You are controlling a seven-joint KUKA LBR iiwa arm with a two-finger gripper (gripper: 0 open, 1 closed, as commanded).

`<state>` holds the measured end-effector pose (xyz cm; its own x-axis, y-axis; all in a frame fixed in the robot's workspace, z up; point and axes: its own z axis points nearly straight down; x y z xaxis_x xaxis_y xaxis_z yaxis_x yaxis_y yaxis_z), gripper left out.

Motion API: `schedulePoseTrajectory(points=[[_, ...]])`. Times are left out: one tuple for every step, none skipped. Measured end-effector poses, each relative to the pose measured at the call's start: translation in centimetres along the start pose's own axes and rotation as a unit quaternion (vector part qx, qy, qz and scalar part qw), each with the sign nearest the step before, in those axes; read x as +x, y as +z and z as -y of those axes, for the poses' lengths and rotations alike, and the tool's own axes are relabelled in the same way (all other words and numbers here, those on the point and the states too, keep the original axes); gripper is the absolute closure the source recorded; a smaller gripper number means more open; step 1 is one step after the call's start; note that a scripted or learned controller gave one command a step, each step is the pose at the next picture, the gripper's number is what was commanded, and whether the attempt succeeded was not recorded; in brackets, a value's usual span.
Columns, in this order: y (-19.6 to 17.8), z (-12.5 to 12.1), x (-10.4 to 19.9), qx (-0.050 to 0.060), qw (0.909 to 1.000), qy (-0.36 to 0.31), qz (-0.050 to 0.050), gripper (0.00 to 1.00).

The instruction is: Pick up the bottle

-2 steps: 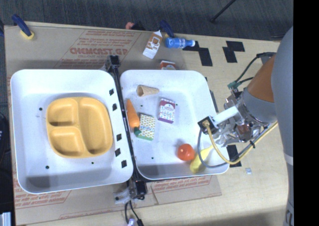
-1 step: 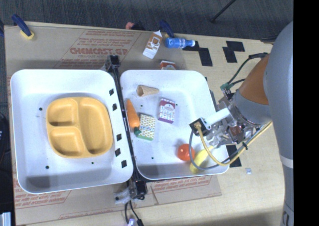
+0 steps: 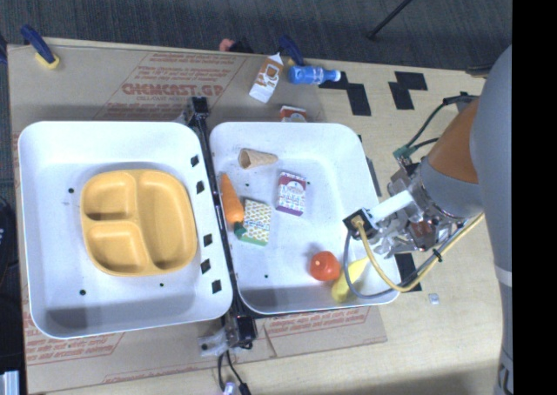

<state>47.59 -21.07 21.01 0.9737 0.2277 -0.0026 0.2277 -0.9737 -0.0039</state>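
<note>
Bottle of blue plastic (image 3: 313, 76) is one only; it lies on its side on the cardboard-covered bench (image 3: 157, 80), beyond the far rim of the right white bin (image 3: 370, 177), outside both bins.

The two-finger gripper (image 3: 370, 226) hangs over the near right corner of that bin, well apart from the bottle (whether it is open or closed I cannot tell). To do this step well, I judge the arm must first rise clear of the bin wall, travel to the far side, and come down across the bottle's narrow width, not along its length, because a lying bottle rolls easily.

Counted from near to far:
- one yellow rounded object (image 3: 346, 282), near the gripper (its kind is unclear)
- one red-orange ball (image 3: 324, 265)
- one yellow plastic divided plate (image 3: 139, 221), in the left white bin (image 3: 43, 150)
- one checkered packet (image 3: 255, 221)
- one orange carrot (image 3: 231, 199)
- one purple and white carton (image 3: 292, 192)
- one beige cone (image 3: 257, 157)
- one white and brown small carton (image 3: 265, 78), just beside the bottle
</note>
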Motion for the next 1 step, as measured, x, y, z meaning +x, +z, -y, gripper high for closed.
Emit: schedulePoseTrajectory(points=[[-0.1,3.78,0.85,0.001,1.0,0.007,0.001,1.0]])
